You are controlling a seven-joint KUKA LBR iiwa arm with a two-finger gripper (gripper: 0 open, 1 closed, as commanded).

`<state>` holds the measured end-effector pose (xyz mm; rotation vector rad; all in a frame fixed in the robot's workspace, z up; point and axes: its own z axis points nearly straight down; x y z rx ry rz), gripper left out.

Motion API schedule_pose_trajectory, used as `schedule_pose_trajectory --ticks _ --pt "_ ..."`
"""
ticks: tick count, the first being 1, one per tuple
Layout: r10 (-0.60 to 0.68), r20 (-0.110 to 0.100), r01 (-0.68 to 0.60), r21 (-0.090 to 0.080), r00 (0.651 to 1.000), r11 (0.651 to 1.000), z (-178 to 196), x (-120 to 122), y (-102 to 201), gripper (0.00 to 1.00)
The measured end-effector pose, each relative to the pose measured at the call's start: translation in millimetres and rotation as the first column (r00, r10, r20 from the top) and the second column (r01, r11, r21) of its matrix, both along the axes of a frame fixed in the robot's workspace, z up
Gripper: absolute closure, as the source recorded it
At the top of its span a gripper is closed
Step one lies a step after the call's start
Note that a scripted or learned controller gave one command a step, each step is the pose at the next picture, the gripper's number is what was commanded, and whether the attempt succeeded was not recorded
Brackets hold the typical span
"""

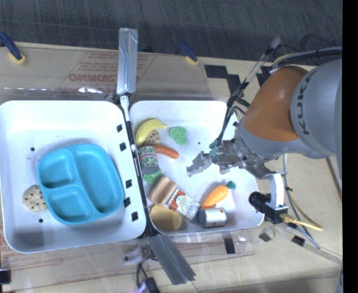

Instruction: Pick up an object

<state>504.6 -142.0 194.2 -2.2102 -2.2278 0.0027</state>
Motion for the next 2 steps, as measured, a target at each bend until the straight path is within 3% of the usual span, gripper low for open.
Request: schedule_pose_trajectory --ticks 1,2 --pt "-0.097 0.003 0.097 -0.001 0.995 0.995 40.7 -8.8 33.5 0.0" --pt "-0.143 -0.009 0.143 0.0 0.99 0.99 -59.4 -30.6 47.4 0.0"
